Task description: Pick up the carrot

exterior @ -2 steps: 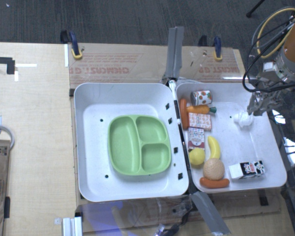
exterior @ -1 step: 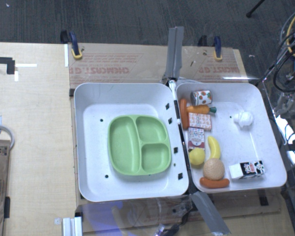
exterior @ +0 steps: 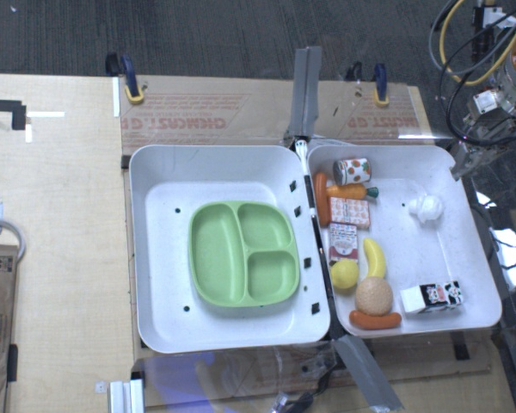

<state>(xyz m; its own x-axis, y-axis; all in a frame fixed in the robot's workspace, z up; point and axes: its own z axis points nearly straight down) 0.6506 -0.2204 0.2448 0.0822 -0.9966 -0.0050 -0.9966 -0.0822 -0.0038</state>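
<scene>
The gripper (exterior: 466, 157) sits at the right bin's (exterior: 464, 256) far right rim; whether it is spread or closed, I cannot tell. The carrot (exterior: 351, 193) lies in that bin's far left part, beside a small can (exterior: 353, 171), with a banana (exterior: 375, 257), lemon (exterior: 345, 274) and milk carton (exterior: 431, 297) nearer. The left bin (exterior: 155, 256) holds a green divided plate (exterior: 242, 253). Cardboard (exterior: 206, 114) beyond reads "CHEMCAST", upside down.

Lab: clamped bench (exterior: 60, 231), looped cables (exterior: 464, 41)

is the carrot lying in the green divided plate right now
No, the carrot lies in the right bin beside a small can; the green plate sits in the left bin.
</scene>
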